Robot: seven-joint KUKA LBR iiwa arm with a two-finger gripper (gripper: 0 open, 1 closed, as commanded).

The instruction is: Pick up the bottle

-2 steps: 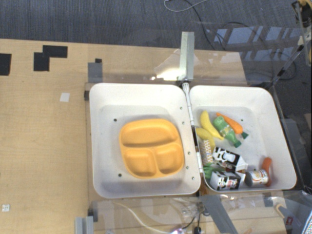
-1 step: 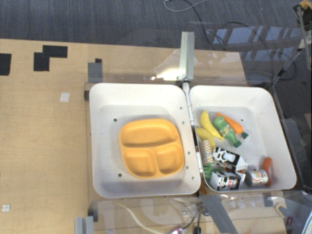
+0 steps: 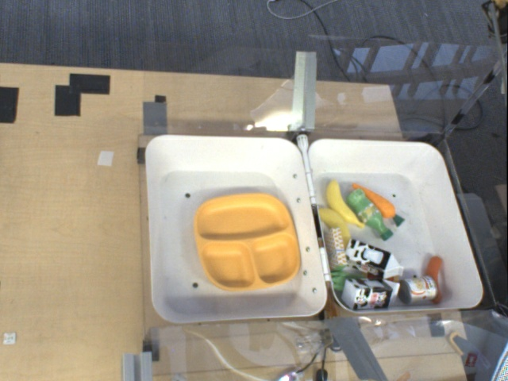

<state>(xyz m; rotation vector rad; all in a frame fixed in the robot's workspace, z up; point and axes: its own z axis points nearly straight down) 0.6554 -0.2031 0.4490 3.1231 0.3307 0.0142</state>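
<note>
Green bottle (image 3: 369, 213) lies in the right bin (image 3: 432, 161), a banana (image 3: 340, 203) at its nine o'clock; tool state: cannot tell

I'm watching the far top-right corner: a small tan-and-black bit (image 3: 497, 6) is peeking in there, and I can't tell if it's the arm's.
</note>
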